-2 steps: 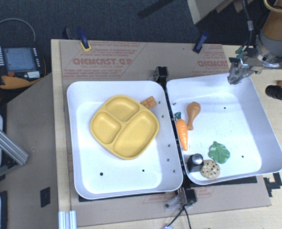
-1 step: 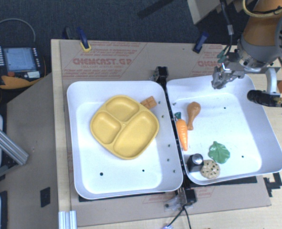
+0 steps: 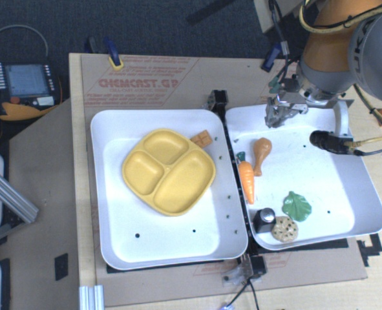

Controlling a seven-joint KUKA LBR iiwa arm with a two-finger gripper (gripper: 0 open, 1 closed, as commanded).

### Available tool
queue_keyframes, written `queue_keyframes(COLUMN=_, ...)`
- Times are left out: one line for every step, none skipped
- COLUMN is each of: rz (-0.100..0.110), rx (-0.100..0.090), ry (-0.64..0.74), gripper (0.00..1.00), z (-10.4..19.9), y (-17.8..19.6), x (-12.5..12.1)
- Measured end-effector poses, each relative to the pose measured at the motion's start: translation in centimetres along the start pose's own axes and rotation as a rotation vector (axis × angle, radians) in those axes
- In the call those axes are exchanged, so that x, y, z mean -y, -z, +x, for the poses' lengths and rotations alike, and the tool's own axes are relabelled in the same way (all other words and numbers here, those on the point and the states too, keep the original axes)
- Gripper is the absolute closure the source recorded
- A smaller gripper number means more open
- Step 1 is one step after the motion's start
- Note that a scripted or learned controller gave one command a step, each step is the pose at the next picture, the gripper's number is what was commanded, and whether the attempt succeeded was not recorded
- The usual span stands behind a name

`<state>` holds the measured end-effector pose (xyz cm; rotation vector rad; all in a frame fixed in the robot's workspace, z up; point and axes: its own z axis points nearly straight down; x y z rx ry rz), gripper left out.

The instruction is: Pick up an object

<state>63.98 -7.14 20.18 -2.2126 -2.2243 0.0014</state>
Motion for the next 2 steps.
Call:
queue_keyframes(rz=0.000, rx=0.001, ry=-0.001, gripper=1.00, z=5.3, y=-0.5, x=0.7)
queue_keyframes(rz=-0.004, rx=0.000, ry=0.001, gripper=1.00, z=11.4, y=1.0, x=1.6)
